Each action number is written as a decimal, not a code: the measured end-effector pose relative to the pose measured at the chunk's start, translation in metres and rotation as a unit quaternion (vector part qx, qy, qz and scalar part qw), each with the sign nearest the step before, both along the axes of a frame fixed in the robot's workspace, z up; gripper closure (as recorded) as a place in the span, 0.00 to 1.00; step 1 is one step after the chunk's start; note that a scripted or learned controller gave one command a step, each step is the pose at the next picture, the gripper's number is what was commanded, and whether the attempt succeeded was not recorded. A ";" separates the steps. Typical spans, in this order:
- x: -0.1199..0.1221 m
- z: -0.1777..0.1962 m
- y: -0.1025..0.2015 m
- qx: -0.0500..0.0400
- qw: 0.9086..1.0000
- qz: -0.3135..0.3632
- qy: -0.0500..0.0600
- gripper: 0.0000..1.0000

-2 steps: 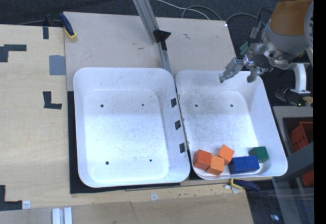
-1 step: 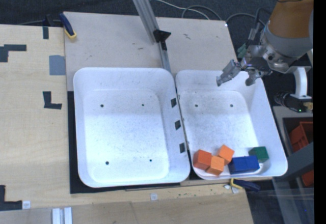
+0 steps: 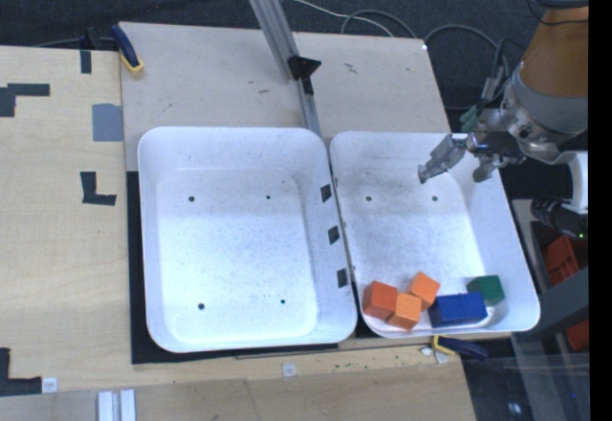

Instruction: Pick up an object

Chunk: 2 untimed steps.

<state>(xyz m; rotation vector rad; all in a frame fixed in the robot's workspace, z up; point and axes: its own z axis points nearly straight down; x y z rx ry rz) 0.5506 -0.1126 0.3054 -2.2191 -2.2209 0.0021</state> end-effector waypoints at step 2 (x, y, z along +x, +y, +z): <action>-0.027 0.002 0.001 0.000 1.000 0.001 -0.001 0.00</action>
